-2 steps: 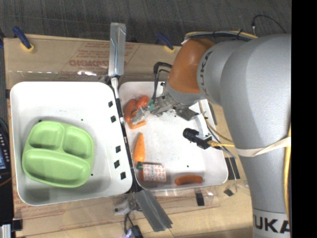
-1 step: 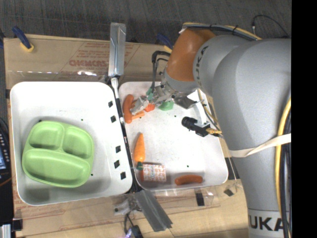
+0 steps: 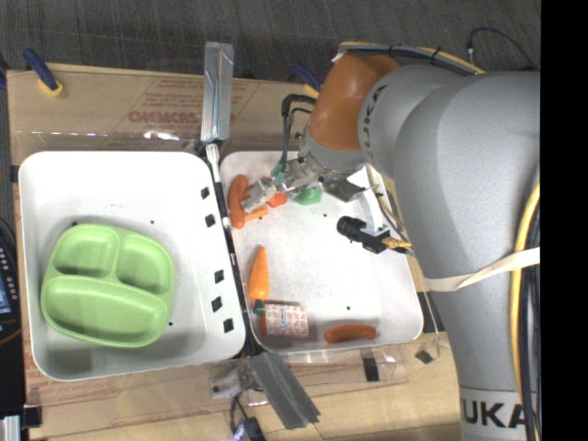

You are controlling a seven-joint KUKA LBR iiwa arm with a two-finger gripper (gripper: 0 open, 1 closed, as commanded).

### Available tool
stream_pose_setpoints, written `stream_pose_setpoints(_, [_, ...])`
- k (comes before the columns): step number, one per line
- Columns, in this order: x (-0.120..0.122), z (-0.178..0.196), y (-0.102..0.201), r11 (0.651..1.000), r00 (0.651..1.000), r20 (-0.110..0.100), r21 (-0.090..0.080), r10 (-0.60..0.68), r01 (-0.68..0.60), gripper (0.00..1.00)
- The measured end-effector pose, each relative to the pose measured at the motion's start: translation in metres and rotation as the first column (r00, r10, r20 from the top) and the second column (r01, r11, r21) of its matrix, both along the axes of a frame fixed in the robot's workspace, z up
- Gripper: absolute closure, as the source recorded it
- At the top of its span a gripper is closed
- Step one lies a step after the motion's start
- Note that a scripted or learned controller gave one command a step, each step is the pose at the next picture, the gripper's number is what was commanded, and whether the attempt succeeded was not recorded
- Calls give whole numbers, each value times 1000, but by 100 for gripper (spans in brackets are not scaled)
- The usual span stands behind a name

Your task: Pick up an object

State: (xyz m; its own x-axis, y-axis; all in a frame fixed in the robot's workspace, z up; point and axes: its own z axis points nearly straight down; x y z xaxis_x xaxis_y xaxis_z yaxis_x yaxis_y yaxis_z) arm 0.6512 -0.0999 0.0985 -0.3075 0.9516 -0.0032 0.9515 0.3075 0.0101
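Orange toy lies just beside fingers.

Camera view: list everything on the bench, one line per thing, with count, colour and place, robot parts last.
shallow white plastic bins: two, white, side by side on the bench
green three-compartment plastic tray: one, light green, in the left bin
orange toy carrot: one, orange, right bin by its left wall
orange sausage-shaped toy: one, orange-red, right bin's upper left
small labelled can lying on its side: one, red and white, right bin's lower edge
red-orange toy hot dog: one, right bin's lower right
round green toy: one, green, beside the gripper
gripper: one, metallic, over the right bin's upper part
grey arm with orange band: one, reaching in from the right
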Motion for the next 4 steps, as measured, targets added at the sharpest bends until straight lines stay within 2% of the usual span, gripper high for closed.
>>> stream_pose_setpoints(1, [1,12,0,1000,1000,2,0,4,-4,100])
stream_pose_setpoints(2, [6,95,61,993,993,-9,0,-118,118,100])
stream_pose_setpoints(3, [6,104,62,994,994,-13,-1,-112,112,100])
stream_pose_setpoints(4, [5,93,75,985,985,-15,-1,-170,170,100])
